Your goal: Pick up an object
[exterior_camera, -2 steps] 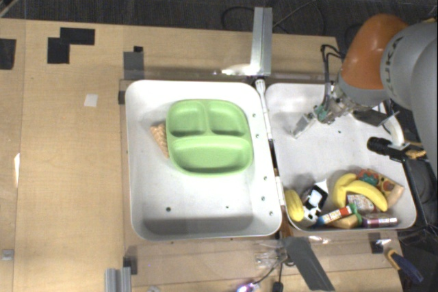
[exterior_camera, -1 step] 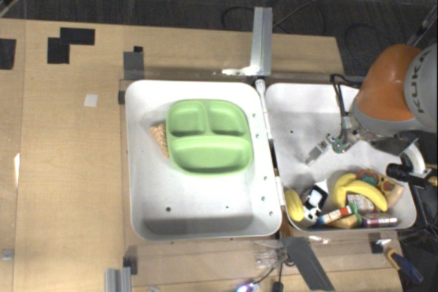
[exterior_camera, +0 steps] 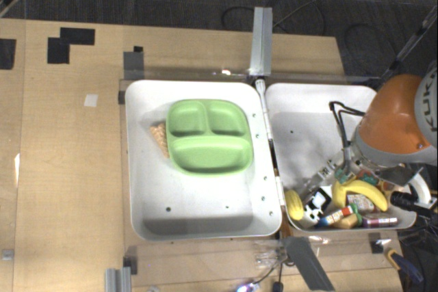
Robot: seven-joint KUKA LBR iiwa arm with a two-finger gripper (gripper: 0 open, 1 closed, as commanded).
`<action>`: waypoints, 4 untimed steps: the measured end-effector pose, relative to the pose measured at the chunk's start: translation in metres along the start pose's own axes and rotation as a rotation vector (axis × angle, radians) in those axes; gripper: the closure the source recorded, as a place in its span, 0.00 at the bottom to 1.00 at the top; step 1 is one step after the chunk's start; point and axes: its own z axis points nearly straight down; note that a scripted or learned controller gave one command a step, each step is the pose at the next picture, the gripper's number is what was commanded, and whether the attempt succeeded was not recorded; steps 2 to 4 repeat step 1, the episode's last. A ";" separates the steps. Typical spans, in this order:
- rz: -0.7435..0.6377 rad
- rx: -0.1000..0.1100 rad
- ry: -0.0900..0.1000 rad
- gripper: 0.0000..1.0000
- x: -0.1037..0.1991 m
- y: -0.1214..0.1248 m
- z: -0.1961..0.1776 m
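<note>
Lying curved and yellow, the banana [exterior_camera: 359, 193] shows brown tips.

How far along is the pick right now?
Done: the grey arm with the orange band is down over the right white bin, above the clutter around the yellow banana. In hand: nothing visibly lifted; the banana lies in the pile. Left: grasping and raising an item. The green divided plate sits in the left white bin.
</note>
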 end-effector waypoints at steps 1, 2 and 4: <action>0.254 -0.002 0.002 0.00 0.002 -0.017 0.000; 0.254 -0.002 0.002 0.00 0.002 -0.017 0.000; 0.254 -0.002 0.002 0.00 0.002 -0.017 0.000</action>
